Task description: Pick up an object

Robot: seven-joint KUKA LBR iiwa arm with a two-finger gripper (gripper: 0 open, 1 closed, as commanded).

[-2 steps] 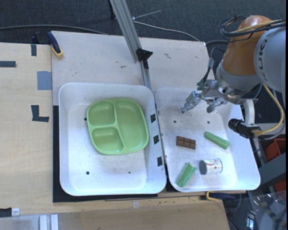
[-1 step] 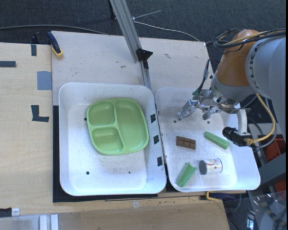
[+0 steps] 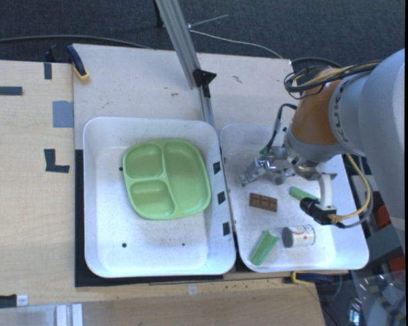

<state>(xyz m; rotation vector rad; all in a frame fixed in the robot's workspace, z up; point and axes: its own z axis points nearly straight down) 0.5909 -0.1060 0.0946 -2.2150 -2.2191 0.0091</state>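
My gripper [image 3: 266, 171] hangs over the upper middle of the right bin [image 3: 239, 141], under the grey arm with its orange band. Just below it a brown chocolate bar [image 3: 263, 202] lies flat on the bin floor. A green block [image 3: 263, 247] rests near the bin's front edge, with a small white and red cup [image 3: 298, 236] on its side to the right. A green stick-like object [image 3: 301, 195] lies partly under the arm's cabling. I see nothing held in the gripper.
A green divided plate [image 3: 166, 178] sits in the left bin [image 3: 95, 202]. A slanted metal pole [image 3: 180, 36] crosses the bench at the back. Black and yellow cables [image 3: 340, 212] hang off the wrist over the right bin's right side.
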